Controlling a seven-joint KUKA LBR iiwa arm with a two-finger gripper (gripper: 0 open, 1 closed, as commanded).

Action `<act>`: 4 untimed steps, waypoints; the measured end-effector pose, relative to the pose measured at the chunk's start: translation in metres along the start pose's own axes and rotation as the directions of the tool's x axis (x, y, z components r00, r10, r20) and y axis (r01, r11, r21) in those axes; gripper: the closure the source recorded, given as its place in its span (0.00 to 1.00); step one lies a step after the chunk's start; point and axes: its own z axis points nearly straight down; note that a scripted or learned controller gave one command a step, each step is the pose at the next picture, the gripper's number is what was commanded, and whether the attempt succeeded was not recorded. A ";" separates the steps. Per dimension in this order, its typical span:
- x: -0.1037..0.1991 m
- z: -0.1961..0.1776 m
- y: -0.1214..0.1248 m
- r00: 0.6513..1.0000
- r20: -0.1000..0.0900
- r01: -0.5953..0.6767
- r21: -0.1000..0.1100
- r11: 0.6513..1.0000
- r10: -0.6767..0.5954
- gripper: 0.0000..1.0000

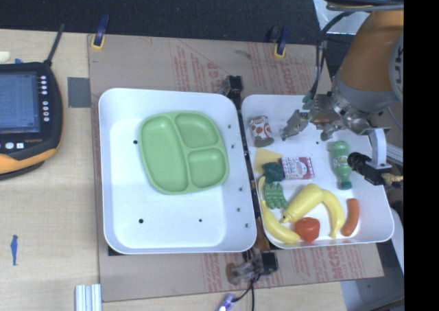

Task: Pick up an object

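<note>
My gripper [296, 125] hangs over the back of the right bin [381, 233], above bare white floor, with nothing seen in it. To its left stands a small red-and-white can [259, 129]. In front of it lie a red-and-white packet [297, 167], a yellow block [266, 159] and a dark green piece [274, 173]. A green bottle [341, 163] stands to its right. Nearer the front lie yellow bananas [306, 199], a red tomato [308, 228], an orange-red sausage [350, 216] and a green bunch [274, 197].
The left bin [123, 231] holds a green divided plate [184, 150]. A handheld pendant with a screen [20, 114] rests on the bench at far left. Blue clamps [100, 31] [278, 38] grip the board's back edge. The arm's orange band [370, 55] looms over the right bin's back right.
</note>
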 end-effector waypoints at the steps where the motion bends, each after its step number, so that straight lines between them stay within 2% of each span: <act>1: 0.001 0.103 0.016 1.000 0.002 0.002 0.002 1.000 -0.002 0.00; 3: -0.002 0.104 -0.078 1.000 0.000 0.000 0.000 1.000 0.000 0.00; 4: -0.020 -0.014 -0.099 1.000 0.000 -0.004 -0.003 1.000 0.004 0.00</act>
